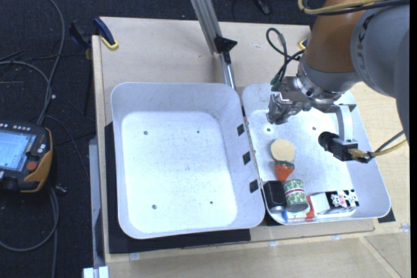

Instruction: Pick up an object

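My gripper (276, 115) hangs over the upper left part of the right bin (367, 169), pointing down. Just below it on the bin floor lies a round tan object (283, 150), apart from the gripper. A small red and orange piece (284, 171) sits right under that. Lower still, a green can (294, 193) lies beside a black block (273, 193). A white box with black and pink marks (342, 199) rests near the bin's front right corner.
The left bin (130, 107) lies beside the right one, with black clips along their shared edge. A slanted metal rail (202, 3) rises behind the bins. A black fitting (335, 145) on a cable hangs over the right bin.
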Motion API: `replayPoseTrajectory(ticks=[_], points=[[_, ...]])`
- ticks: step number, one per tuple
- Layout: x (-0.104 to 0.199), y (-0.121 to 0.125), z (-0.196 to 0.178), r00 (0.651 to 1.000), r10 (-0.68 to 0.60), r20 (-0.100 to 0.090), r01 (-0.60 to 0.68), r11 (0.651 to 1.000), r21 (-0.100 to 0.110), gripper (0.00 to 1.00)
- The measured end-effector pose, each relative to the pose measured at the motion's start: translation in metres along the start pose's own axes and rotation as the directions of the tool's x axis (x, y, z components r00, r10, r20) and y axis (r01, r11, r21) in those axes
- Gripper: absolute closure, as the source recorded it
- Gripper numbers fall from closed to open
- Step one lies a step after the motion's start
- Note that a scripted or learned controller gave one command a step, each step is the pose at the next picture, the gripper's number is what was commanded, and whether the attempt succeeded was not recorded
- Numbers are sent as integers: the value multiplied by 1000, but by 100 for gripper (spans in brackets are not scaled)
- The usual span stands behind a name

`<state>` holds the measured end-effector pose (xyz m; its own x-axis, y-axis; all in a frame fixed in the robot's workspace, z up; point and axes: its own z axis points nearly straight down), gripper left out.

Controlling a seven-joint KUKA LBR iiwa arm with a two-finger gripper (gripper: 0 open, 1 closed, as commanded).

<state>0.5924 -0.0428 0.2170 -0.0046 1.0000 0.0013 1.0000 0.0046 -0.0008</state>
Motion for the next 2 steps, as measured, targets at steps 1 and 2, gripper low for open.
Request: replayPoseTrajectory(ticks=[1,2], points=[[56,-8,1,1000,-1,0,1,1000,0,100],[107,2,-13,1000,0,0,0,1000,-1,100]])
